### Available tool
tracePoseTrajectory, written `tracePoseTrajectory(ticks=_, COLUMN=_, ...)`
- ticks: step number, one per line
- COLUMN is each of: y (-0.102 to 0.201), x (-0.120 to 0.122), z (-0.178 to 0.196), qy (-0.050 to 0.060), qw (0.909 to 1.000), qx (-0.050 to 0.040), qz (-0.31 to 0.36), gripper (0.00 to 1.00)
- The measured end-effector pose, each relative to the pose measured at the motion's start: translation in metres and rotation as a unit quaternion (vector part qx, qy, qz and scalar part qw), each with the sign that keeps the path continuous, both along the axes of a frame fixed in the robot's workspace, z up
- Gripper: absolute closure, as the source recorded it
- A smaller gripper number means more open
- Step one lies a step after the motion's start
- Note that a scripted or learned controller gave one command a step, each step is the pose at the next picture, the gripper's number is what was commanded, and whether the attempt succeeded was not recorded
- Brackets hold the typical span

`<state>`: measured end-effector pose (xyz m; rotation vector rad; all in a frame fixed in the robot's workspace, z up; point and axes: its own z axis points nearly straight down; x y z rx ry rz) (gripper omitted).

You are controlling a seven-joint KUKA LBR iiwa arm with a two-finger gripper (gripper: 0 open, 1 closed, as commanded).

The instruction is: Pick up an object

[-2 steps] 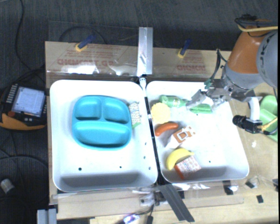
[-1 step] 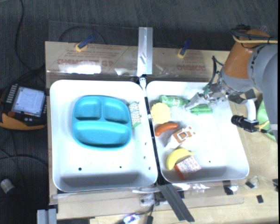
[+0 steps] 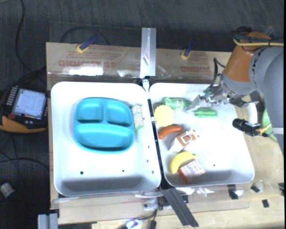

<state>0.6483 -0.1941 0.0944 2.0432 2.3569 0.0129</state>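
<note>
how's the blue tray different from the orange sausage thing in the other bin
The blue tray is much larger than the orange sausage. The tray is a flat, rounded rectangle split into compartments; the sausage is a short rod lying at a slant. The tray sits in the left bin, the sausage in the right bin.

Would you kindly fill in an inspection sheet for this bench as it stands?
Surface: two white bins, left bin and right bin, side by side.
Job's things: right bin holds green items, yellow piece, sausage, small packet, yellow-and-red item.
Clutter: blue divided tray in left bin.
Grippers: claw low over right bin's far side; grip state unclear.
Cables: black cables on floor.
Surroundings: handheld pendant left of bench.
</note>
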Motion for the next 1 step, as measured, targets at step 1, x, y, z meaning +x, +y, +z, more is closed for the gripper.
tracePoseTrajectory(ticks=1, y=0.0279, x=-0.0022, z=-0.0008, qy=0.001, qw=0.992, qx=0.0017, qz=-0.127, gripper=0.0)
